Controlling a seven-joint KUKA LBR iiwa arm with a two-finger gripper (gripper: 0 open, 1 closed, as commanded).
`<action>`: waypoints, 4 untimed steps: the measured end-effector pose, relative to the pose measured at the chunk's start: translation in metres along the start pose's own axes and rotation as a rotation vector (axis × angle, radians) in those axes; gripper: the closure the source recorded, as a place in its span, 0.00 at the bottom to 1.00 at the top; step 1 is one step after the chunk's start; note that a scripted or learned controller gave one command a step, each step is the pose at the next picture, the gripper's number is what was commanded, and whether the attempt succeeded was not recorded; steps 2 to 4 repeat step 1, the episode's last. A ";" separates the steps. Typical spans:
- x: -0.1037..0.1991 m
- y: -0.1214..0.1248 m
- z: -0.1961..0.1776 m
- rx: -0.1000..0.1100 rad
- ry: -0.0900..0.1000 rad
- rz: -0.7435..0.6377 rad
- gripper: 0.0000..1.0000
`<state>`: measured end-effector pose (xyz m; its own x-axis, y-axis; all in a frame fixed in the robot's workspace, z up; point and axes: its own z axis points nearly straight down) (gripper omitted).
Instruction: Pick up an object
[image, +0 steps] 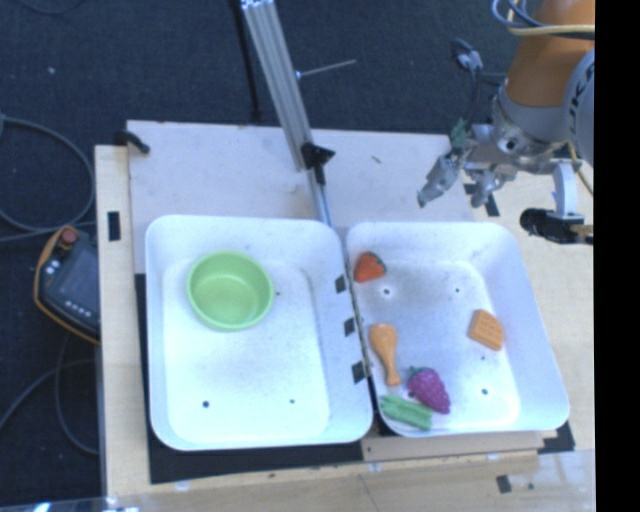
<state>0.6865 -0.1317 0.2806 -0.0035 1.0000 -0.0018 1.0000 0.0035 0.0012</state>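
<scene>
On my far left a handheld controller (68, 282) with an orange rim lies on the dark floor beside the bench (230, 160). The left bin (300, 400) holds one thing, a light green bowl (231, 290), upright, near the bin's back left corner with bare white floor around it. A slanted metal post (283, 85) comes down toward the seam between the two bins. The right bin (530, 330) carries the pieces I might pick. An orange-red strawberry (369, 266) with a green top sits close to the bin's left wall near the back. In front of it, also along the left side, lies a tan drumstick (385, 352), its thin end pointing to the front. Just beside that end rests a purple bunch of grapes (429, 389), and a green pod (405, 411) lies at the front edge, touching or nearly touching the grapes. A small orange cracker (486, 329) sits apart from them near the right wall. My arm (545, 70) reaches in from the right, its orange band high at the frame's top, and my gripper (462, 185) hangs above the bench behind the right bin's back rim, well apart from every piece. Its fingers point down and toward the left, spread apart, with nothing between them.
</scene>
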 end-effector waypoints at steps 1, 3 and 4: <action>0.000 0.000 0.000 0.001 -0.001 0.000 0.00; 0.000 0.000 0.000 0.001 -0.001 0.000 0.00; 0.000 0.000 0.000 0.001 -0.001 0.000 0.00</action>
